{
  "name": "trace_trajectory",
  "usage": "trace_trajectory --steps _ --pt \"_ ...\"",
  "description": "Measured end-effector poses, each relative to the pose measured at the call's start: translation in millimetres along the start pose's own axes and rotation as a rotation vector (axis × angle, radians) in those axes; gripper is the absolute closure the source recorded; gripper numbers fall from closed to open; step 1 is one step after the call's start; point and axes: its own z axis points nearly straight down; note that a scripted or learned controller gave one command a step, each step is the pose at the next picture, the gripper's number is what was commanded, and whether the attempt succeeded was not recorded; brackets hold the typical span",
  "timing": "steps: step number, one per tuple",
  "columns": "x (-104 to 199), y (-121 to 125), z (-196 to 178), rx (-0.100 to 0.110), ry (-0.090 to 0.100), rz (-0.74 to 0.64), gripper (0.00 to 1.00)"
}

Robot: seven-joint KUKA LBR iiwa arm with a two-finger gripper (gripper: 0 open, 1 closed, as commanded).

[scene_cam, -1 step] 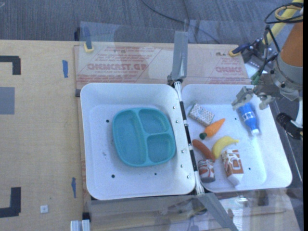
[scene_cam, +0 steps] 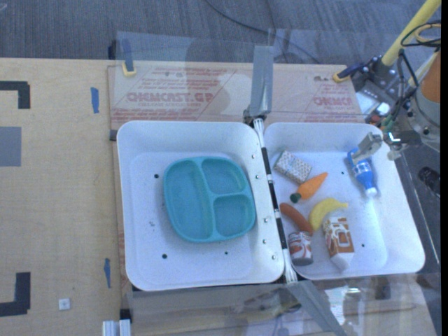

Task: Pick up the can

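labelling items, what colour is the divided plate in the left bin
Teal blue, the divided plate; clearest in the camera view.

The gripper hung over the right bin, beside a blue tube; the can lay well apart, toward the near-left corner.

Grey carpet floor beyond the bench, a dark cable looping across it. Light wooden benchtop with black tape marks and blue tape strips. Even, flat light.
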Motion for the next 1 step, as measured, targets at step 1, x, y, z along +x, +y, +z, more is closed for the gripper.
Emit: trace_trajectory --steps 1 --pt "-12.0 17.7 103.1 -0.006 0.005 0.041 0.00"
